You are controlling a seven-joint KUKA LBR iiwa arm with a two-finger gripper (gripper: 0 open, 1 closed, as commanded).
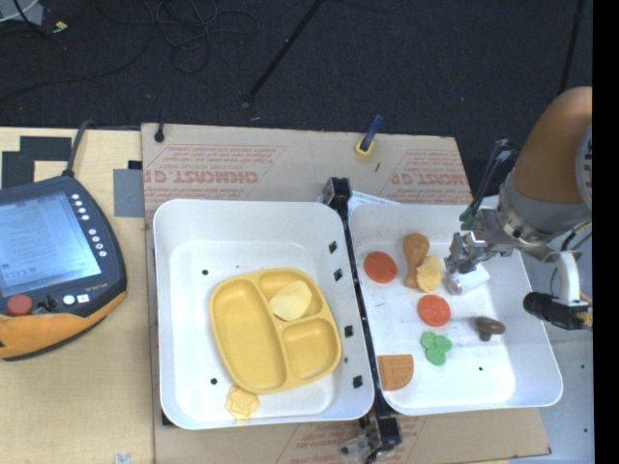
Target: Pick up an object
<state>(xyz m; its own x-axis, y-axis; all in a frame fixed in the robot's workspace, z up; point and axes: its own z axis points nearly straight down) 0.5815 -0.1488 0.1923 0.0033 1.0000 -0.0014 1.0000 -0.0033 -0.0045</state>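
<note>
My gripper [460, 265] hangs low over the right bin [522, 380], close beside a small yellow piece [428, 277] and a brown drumstick-shaped piece [415, 252]. Nothing shows between its fingers. Other toy foods lie in that bin: a red-orange disc [380, 267], a red tomato-like disc [434, 310], a green piece [436, 347], a dark brown piece [488, 328] and a tan square cracker [395, 370].
The left bin [184, 230] holds a yellow divided tray [242, 332] with a pale chip [289, 303] in one compartment, and a small yellow piece [242, 403] lies at its front edge. A teach pendant [53, 259] lies to the left of the bins.
</note>
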